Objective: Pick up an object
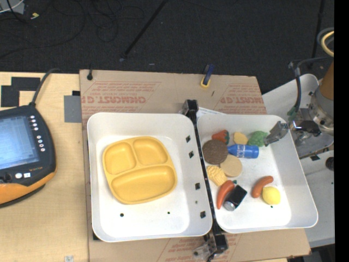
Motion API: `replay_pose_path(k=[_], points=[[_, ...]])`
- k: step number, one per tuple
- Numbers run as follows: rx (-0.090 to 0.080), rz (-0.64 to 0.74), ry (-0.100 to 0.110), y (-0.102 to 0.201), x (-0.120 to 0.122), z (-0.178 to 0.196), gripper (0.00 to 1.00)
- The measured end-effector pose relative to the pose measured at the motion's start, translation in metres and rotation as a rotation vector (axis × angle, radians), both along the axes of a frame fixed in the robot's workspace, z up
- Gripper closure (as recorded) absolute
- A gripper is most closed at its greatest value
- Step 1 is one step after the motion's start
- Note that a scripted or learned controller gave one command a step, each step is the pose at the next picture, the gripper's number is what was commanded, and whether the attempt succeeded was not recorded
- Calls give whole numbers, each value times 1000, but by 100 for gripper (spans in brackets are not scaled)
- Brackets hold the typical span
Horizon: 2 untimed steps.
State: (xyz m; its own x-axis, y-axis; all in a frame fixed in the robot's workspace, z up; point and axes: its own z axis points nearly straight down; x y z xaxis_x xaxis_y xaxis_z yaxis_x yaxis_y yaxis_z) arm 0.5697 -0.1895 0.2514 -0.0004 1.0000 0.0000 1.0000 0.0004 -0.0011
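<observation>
So, L to R from my feed: teach pendant [22, 152] sits at far left on the surface, well away from the work. Left bin [103, 217] holds just a yellow divided tray [140, 169], smooth molded plastic, three compartments, rounded corners. Right bin [294, 212] has the pile, any of it a valid pick: brown disc [215, 152], tan round cracker [233, 167] touching it, ridged yellow corn piece [216, 174], red-orange pepper [224, 192] w/ a black-and-silver cylinder [235, 197] tucked against it, blue bottle [244, 151] lying on its side, small yellow bit [240, 138], green leafy lump [258, 138], red sausage [262, 184] beside a yellow lemon [271, 195]. All look like glossy hard plastic toys, mostly rounded.

End effector [276, 132] is at the right bin's upper right, just beside the green lump; I see nothing between the fingers, and can't tell how wide they're set at this res.

Risks, my read: items are packed close, so a descent near the green lump or bottle could clip a neighbour and shove it instead of gripping. Round slick shapes likely squirt out of a 2-finger pinch. Flat discs offer little edge to grab. Bin wall is close on that side, so finger-to-rim contact is possible.
</observation>
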Motion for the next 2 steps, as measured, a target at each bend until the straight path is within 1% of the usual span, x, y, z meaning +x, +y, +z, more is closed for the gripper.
replay_pose_path(k=[1, 2], points=[[1, 0, 1, -1, 0, 10, 100], [5, 8, 8, 107, 24, -85, 100]])
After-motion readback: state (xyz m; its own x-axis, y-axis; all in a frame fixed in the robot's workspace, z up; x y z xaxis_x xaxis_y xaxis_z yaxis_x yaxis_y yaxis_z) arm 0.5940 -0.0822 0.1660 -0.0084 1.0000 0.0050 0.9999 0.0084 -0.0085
